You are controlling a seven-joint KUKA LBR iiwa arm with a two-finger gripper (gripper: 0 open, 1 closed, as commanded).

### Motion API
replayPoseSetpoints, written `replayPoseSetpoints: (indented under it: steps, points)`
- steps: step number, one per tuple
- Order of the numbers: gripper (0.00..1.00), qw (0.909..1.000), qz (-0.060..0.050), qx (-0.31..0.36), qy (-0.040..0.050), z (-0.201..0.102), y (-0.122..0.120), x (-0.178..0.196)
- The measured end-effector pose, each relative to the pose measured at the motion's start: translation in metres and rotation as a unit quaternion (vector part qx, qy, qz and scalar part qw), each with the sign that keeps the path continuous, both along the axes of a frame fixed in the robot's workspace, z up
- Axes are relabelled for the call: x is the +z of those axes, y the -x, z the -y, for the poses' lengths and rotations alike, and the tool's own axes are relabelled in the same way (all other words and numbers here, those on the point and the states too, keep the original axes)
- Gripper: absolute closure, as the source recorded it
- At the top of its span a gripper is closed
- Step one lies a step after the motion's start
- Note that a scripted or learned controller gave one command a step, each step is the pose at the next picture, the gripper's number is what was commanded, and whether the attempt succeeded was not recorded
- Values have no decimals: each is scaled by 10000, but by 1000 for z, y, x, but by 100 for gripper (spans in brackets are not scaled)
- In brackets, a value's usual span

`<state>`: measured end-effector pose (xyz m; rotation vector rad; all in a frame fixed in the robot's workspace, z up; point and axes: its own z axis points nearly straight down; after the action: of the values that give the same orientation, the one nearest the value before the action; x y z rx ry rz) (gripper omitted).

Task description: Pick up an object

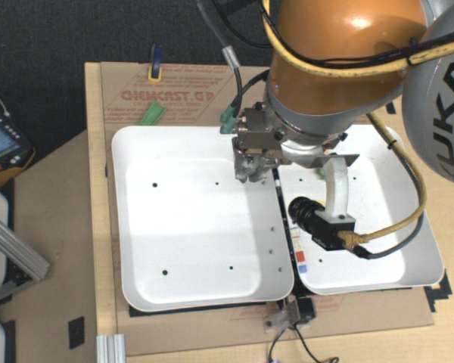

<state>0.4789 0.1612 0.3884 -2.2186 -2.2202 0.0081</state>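
One camera sits fixed above the bench [98, 203] and looks down at a slant, taking in both white bins: the left bin [189, 225] whole, the right bin [393, 255] partly behind the arm [348, 44]. The arm comes in from the right and looms large, close beneath the lens. The dark floor [38, 44] lies at the far side.

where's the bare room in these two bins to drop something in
The left bin has a wide bare floor between its left wall and the black seam at the centre. The right bin is crowded: the arm and its gripper cover the upper part, a yellow cable loops across it, leaving a bare strip along its near rim.
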Motion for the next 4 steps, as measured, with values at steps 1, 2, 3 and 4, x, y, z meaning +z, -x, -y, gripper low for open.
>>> replayPoseSetpoints:
  steps: [1,2,3,4]
  points:
    - [0,10000,21,-6,-7,0,0,2]
    - [0,9999,103,-34,-23,49,-5,108]
    - [100,10000,49,0,-11,45,-5,112]
    - [100,10000,53,38,-24,-19,0,136]
